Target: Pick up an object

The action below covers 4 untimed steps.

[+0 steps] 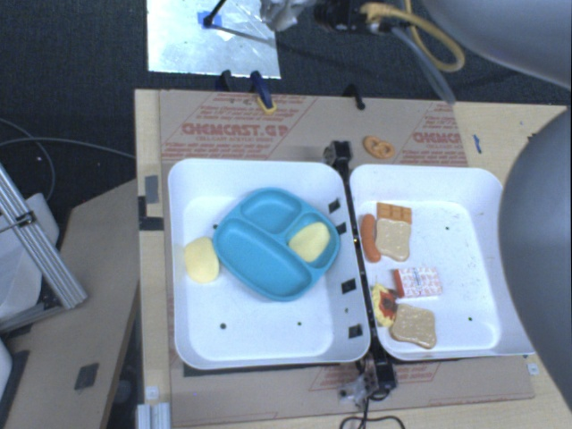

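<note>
Claw: the metal two-finger claw (pixel 284 3) hangs at the top edge of the view, above the counter's far side and well apart from both bins; whether it is spread or pressed together cannot be told.
Left bin: the shallow white left bin (pixel 192 329) holds a blue divided plastic plate (pixel 264 253) with a pale yellow oval piece (pixel 310 240) in its right compartment; a second pale yellow lump (pixel 202 261) lies just beside the plate's left edge.
Right bin: the shallow white right bin (pixel 469 239) holds an orange sausage-shaped toy (pixel 368 239) by its left wall, a tan cracker (pixel 393 212), a pale toast slice (pixel 392 238), a red-and-white packet (pixel 417 281) and a brown bread slice (pixel 414 325).
Counter: a small orange pretzel-shaped piece (pixel 379 147) lies on the cardboard-covered counter (pixel 232 123) behind the bins.
</note>
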Available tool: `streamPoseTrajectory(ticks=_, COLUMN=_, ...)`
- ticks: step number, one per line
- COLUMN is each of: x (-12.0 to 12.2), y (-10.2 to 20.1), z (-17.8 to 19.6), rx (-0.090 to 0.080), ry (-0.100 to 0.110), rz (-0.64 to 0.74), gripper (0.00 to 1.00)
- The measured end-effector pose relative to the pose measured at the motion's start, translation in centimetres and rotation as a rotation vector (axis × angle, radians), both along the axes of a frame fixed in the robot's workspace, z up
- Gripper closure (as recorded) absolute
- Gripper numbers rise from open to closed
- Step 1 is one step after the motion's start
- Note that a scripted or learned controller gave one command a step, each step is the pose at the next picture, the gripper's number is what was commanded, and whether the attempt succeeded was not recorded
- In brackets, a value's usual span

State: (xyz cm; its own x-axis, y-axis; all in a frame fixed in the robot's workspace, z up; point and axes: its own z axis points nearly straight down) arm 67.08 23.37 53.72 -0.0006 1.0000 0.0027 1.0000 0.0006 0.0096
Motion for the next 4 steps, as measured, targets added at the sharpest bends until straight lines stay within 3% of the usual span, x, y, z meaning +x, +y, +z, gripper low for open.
streamPoseTrajectory(ticks=1, x=-14.4, y=0.2, z=-0.3, rx=-0.002, ry=0.015, rz=0.009, gripper=1.0)
streamPoseTrajectory(ticks=2, x=-10.2, y=0.0, z=-13.5, rx=-0.007, ry=0.018, rz=-0.002, gripper=1.0)
streamPoseTrajectory(ticks=3, x=-9.7, y=-5.8, z=-21.2, rx=-0.005, ry=0.015, rz=-0.005, gripper=1.0)
streamPoseTrajectory(ticks=4, x=-14.8, y=-12.6, z=-30.9, rx=-0.006, ry=0.021, rz=-0.007, gripper=1.0)
